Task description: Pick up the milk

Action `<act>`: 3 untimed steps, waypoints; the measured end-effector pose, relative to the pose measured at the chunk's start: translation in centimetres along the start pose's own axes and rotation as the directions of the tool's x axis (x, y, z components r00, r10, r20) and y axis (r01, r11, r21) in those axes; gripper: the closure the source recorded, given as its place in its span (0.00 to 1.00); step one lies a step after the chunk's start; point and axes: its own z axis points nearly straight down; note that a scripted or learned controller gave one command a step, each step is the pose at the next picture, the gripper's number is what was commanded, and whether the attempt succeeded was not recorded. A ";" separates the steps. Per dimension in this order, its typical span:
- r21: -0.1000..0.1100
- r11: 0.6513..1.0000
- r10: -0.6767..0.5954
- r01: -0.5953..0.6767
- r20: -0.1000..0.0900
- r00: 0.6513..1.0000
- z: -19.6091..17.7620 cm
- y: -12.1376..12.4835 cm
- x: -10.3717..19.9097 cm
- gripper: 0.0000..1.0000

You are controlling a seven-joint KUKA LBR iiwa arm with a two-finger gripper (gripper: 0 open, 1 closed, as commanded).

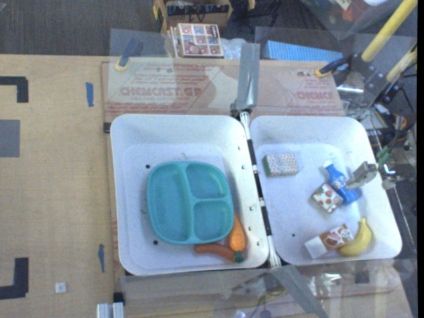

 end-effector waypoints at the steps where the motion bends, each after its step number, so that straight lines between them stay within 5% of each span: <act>1: 0.000 0.997 -0.079 0.079 0.000 0.997 4.0 1.5 1.1 0.00; 2: -0.009 0.976 -0.217 0.217 0.005 0.976 13.3 2.0 6.5 0.00; 3: 0.000 0.984 -0.179 0.179 0.000 0.984 10.5 -2.3 0.8 0.00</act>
